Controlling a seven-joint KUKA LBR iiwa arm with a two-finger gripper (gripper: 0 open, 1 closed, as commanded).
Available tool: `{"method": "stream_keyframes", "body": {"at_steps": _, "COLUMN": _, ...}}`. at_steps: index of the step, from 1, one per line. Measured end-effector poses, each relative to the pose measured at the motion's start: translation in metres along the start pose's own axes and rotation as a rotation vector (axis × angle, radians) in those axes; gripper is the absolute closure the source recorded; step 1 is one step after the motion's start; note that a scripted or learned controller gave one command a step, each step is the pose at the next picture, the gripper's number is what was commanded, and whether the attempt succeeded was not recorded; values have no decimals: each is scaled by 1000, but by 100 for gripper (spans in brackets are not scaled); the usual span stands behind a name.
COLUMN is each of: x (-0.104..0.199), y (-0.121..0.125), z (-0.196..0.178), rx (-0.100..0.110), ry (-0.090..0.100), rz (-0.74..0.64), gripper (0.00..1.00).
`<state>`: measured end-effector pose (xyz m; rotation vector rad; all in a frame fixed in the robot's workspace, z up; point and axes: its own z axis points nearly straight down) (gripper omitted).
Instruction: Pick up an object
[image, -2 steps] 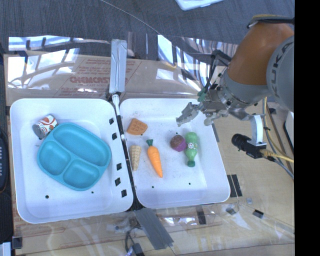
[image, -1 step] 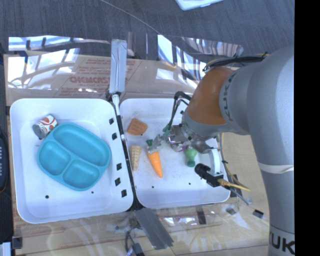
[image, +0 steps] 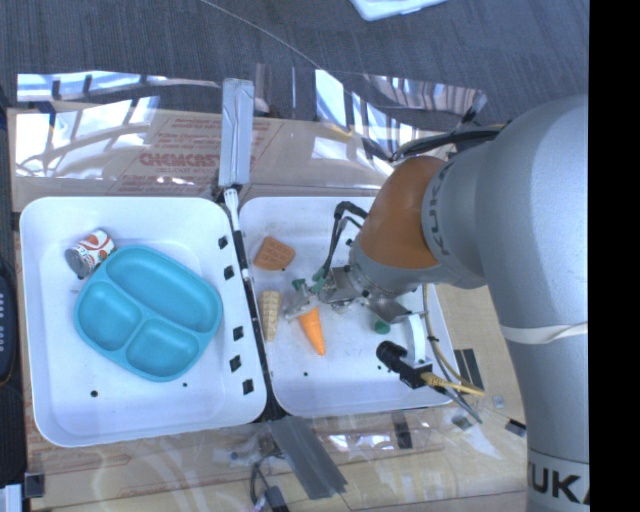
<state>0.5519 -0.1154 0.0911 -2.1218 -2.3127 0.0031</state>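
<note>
Nearest your lens is the grey arm (image: 520, 250), coming in from the right and covering much of the right bin (image: 290, 390); note the orange band (image: 400, 215) sitting above the wrist. Below the wrist, a black fitting with a yellow-tipped lead (image: 405, 365) lies over the bin's near right corner, and a small green piece (image: 382, 325) shows just beside the wrist housing.

Gripper (image: 305, 293): you see it low over the middle of the right bin floor, pointing left. Its tips are small and dark against clutter, so you cannot tell from this view how wide it stands, nor whether anything sits between them.

Objects in right bin: orange carrot (image: 314, 330) lying just below and beside the gripper tips, whether touching you cannot tell. Ridged beige cone (image: 270, 314) to the left of the carrot, near the divider between bins. Tan cracker-like square (image: 274, 254) further back, apart from both.

Left bin (image: 60, 400): blue three-compartment plate (image: 148, 312) rests flat in the middle. Small red-and-white can (image: 90, 251) lies on its side at the plate's far left edge, touching or nearly so.

Beyond the bins, brown cardboard with red print (image: 180, 150) lies on the bench.
</note>
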Motion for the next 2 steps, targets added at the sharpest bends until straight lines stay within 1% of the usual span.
{"method": "stream_keyframes", "body": {"at_steps": 1, "x": -1, "y": 0, "z": -10, "rx": 1, "ry": 0, "rz": -4, "gripper": 100}}
{"method": "stream_keyframes", "body": {"at_steps": 2, "x": 105, "y": 21, "z": -144, "rx": -12, "ry": 1, "rz": -112, "gripper": 100}}
